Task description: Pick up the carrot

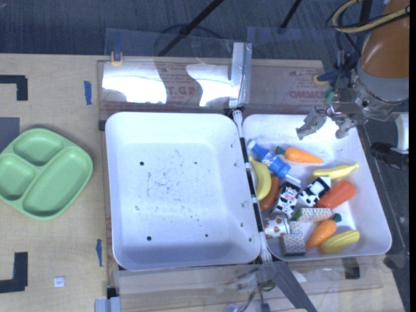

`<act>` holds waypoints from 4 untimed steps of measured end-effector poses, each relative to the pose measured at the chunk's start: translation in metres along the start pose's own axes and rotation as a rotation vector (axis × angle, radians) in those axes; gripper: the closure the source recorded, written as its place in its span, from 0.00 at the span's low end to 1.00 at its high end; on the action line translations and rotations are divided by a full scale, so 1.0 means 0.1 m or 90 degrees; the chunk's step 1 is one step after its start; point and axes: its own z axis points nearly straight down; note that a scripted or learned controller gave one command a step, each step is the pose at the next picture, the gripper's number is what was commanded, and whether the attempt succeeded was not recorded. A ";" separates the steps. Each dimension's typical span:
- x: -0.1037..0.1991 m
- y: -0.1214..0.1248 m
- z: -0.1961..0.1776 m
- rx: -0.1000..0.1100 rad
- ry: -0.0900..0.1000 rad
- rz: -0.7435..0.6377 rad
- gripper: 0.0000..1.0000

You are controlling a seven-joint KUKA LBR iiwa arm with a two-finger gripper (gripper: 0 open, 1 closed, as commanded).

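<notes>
**Pincer spread above the right bin, carrot untouched**

You had the pincer (325, 125) hanging released over the far end of the right bin (377, 220), its two pale fingers splayed with nothing between them. The carrot (303, 155) lay just below it, a smooth orange cone with a green stub, beside a blue-and-white bottle (271, 160). A second carrot (322, 231) sat nearer the front among a yellow banana (336, 171), a lemon (339, 240) and a black-and-white cow-patterned toy (317, 188). The left bin (175, 187) was glossy white plastic with rounded corners. On the wooden counter (65, 103) you saw a matte green divided plate (42, 172). The red printing on the cardboard behind the bins was too blurred to read.
</notes>
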 end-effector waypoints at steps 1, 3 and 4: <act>-0.17 0.54 0.18 -0.003 -0.001 0.051 0.00; -0.71 0.14 1.78 -0.005 -0.001 -0.083 0.00; -0.72 0.15 1.69 -0.008 -0.002 -0.082 1.00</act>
